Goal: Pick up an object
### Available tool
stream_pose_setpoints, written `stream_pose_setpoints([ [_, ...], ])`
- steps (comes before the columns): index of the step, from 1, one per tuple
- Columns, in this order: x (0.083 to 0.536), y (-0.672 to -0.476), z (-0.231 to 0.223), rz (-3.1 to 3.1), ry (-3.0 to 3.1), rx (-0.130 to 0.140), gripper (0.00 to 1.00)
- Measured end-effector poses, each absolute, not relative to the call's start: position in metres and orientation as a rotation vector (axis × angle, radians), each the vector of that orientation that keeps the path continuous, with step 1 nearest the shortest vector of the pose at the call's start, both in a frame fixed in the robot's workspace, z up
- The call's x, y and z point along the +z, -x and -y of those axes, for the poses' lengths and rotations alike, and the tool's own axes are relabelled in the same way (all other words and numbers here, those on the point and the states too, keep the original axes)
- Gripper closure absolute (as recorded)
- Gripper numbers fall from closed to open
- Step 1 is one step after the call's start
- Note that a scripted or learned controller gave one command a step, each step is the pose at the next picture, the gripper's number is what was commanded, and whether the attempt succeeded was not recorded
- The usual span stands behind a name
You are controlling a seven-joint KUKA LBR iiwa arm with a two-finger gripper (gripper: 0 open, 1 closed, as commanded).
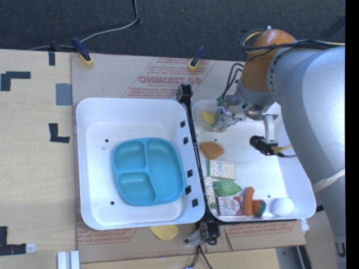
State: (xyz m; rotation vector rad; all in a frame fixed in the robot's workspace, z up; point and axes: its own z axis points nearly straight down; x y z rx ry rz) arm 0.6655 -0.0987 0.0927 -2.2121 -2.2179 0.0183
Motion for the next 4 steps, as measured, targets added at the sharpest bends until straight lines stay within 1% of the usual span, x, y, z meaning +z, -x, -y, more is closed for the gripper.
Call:
stream_pose_setpoints([
  [1, 0.094, -0.667, 0.099, 2.222, 2.216, 0.013, 0.0],
  [2, 0.185, -0.669, 0.035, 2.225, 2.219, -0.002, 0.0],
  [3, 0.184, -0.609, 0.038, 2.221, 2.221, 0.003, 0.0],
  [4, 0.184, -0.639, 0.062, 2.222, 2.22, 0.002, 0.0],
])
